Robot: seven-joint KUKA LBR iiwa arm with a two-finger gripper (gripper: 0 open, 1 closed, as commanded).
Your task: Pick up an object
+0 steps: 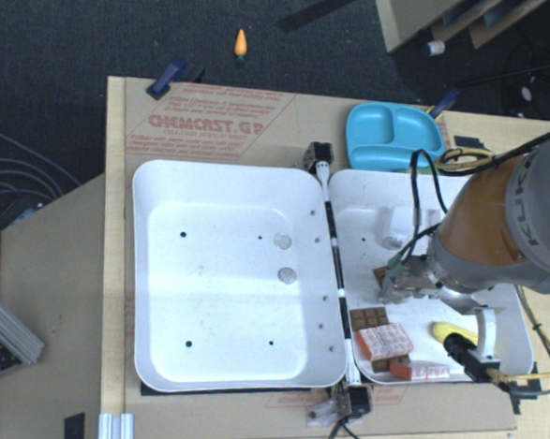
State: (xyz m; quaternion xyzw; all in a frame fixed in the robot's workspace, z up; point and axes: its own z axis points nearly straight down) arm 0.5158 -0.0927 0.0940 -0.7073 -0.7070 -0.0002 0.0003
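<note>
plainly the gripper (400,281) sits low inside the right bin (360,210), near its centre, placed as if trying for something there; whether it is open or closed on anything i cannot tell. the likely targets crowd the bin's six o'clock wall: a brown segmented block (370,317) touching a red-and-white box (385,341), with a yellow piece (446,330) toward four o'clock. the left bin (155,189) lies beside it on a paper-covered bench (207,115), a blue divided tray (394,133) at twelve o'clock, dark carpet (82,22) beyond.
</note>
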